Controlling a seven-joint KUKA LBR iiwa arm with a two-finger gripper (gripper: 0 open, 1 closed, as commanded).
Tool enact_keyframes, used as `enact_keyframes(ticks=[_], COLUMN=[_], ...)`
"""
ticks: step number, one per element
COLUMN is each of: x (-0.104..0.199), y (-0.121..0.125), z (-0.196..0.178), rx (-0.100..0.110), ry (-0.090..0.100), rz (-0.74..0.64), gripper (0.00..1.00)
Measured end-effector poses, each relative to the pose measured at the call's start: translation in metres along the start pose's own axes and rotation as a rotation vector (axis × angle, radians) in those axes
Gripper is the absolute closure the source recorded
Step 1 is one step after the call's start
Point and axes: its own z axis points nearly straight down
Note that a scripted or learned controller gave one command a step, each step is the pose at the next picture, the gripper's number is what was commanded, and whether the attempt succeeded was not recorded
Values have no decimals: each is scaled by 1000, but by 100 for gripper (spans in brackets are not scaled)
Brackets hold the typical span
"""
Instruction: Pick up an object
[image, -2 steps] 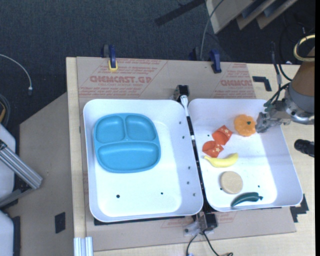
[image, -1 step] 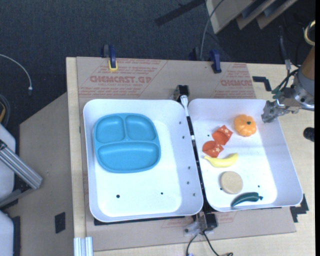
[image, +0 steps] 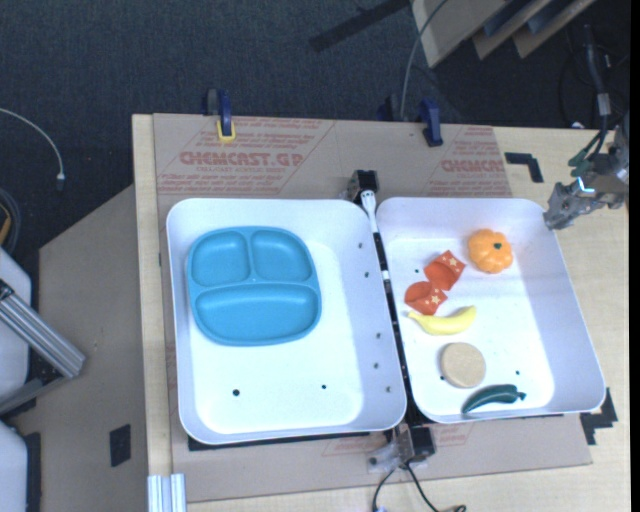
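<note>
The right bin (image: 560, 300) holds an orange pumpkin (image: 490, 251), two red pieces (image: 436, 282), a yellow banana (image: 443, 320), a tan round cookie (image: 463, 364) and a dark green pepper (image: 492, 398). My gripper (image: 570, 203) hangs at the far right, just outside the right bin's upper right corner, up and to the right of the pumpkin. Nothing shows between its fingers.
A blue divided plate (image: 255, 285) lies in the left bin (image: 270, 400). The bins sit on a brown board (image: 300, 150) held by blue clamps (image: 222, 108) at the back edge. Cables run at the far right.
</note>
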Motion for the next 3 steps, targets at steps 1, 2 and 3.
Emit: enact_keyframes(ticks=[1, 2, 3], x=[49, 102, 156], y=[17, 13, 19], z=[5, 9, 22], rx=[4, 9, 9], ry=[2, 5, 4], rz=[-3, -5, -3], gripper=[100, 100, 100])
